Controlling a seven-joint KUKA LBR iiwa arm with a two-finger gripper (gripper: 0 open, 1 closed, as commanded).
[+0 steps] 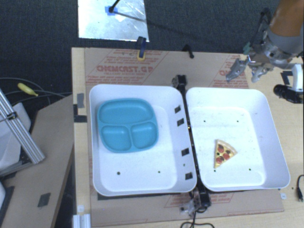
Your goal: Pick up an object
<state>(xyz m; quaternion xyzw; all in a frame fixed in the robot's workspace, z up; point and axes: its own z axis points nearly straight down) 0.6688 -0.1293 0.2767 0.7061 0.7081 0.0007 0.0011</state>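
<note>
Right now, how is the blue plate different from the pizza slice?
The blue divided plate lies in the left bin; the toy pizza slice lies in the right bin. The plate is much bigger than the slice. The plate is one plain blue colour and rounded, with three compartments; the slice is a yellow triangle with red spots. Both lie flat on a white bin floor, away from the gripper.

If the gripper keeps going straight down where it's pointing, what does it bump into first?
Probably the bench just behind the right bin, though depth is hard to judge. The gripper hangs past that bin's far edge, well away from the pizza slice.
</note>
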